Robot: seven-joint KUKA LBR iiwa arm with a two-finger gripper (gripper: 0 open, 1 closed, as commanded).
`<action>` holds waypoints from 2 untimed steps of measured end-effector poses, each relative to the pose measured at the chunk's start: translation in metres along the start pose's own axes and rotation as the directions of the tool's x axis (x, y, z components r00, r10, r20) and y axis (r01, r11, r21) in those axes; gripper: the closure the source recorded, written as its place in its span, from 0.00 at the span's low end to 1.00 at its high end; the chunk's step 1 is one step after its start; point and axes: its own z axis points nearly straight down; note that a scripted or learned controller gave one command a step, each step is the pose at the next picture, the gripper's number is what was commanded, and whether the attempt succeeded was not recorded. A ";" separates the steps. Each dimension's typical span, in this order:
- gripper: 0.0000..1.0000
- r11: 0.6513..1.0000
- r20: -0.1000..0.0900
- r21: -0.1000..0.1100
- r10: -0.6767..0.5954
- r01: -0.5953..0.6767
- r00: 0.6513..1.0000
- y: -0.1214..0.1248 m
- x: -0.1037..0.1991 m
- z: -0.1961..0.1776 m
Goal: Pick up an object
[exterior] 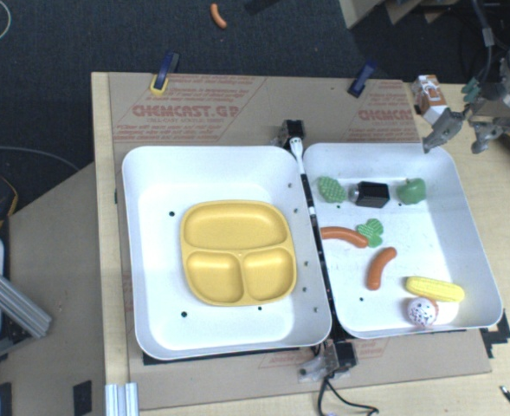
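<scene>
Tool (454,137) hovers over the right bin's (471,224) far right corner, fingers spread, looks empty, though small in frame. Right bin: two sausages (380,268), corn (434,289), black block (372,194), green pieces. Left bin (142,232): yellow tray (237,251).

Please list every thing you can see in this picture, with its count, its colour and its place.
white bins: 2, white, side by side on the bench
divided plate: 1, yellow, in the left bin
green toys: 3, green, far half of the right bin
black block: 1, black, between two green toys
sausages: 2, orange, middle of the right bin
corn cob: 1, yellow, near right corner
ball: 1, white, speckled, beside the corn
gripper: 1, grey, above the right bin's far right corner
</scene>
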 end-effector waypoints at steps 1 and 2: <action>0.00 1.000 0.004 -0.014 -0.003 0.003 1.000 0.002 0.001 -0.009; 0.00 1.000 0.002 -0.009 -0.002 0.002 1.000 -0.003 -0.004 0.037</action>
